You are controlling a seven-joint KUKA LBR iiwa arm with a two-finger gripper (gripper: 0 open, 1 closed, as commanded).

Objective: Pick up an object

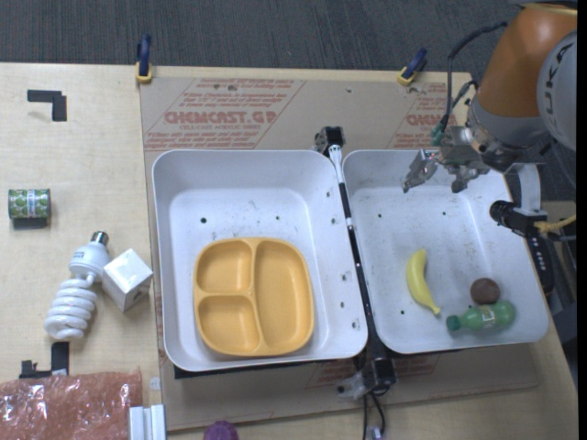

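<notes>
In the right bin (394,333) lie a yellow banana (421,282), a small brown ball (485,291) and a green bottle (481,318) on its side near the front right corner. My gripper (440,173) hangs above the bin's back edge, well behind the banana. Its two fingers stand apart, open, and hold nothing.
The left bin (174,209) holds a yellow divided plate (254,295). Left of the bins on the bench lie a spiral light bulb (75,291), a white cube (127,278), a small green can (28,205) and a red mesh bag (64,409).
</notes>
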